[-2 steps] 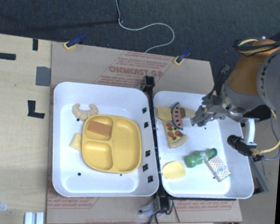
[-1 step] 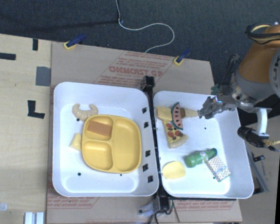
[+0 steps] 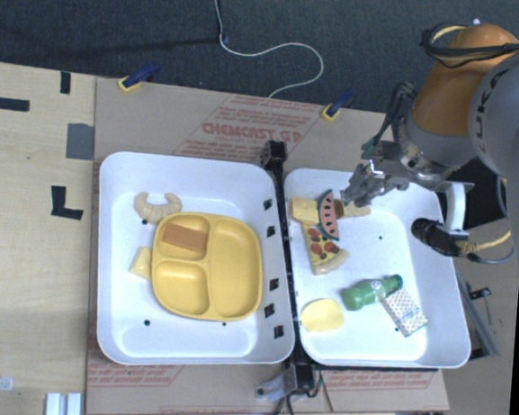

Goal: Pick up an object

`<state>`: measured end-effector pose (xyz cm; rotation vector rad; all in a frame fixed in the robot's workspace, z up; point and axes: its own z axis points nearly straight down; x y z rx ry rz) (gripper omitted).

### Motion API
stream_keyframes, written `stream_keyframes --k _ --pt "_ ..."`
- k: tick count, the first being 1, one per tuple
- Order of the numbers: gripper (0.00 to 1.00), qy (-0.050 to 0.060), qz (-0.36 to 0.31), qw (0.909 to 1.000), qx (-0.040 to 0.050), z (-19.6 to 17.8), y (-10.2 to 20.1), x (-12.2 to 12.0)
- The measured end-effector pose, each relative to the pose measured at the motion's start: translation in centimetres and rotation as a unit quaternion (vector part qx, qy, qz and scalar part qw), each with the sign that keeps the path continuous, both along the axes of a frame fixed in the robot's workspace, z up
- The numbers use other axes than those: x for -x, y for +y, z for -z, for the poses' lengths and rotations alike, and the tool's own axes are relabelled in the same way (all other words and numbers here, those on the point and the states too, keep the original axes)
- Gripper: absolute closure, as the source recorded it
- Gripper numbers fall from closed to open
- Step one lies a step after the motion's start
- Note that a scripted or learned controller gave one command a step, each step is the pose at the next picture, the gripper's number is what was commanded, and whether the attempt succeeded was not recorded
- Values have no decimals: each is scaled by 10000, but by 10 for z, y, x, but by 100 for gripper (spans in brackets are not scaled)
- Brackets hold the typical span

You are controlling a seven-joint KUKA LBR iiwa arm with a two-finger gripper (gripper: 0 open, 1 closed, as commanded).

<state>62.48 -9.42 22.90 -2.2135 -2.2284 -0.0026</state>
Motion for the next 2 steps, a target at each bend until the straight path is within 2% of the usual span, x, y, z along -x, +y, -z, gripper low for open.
stream_keyframes --k 1,2 --pt "100 6 16 10000 6 -1 18 -13" --pt "100 6 25 10000 6 -5 21 -22"
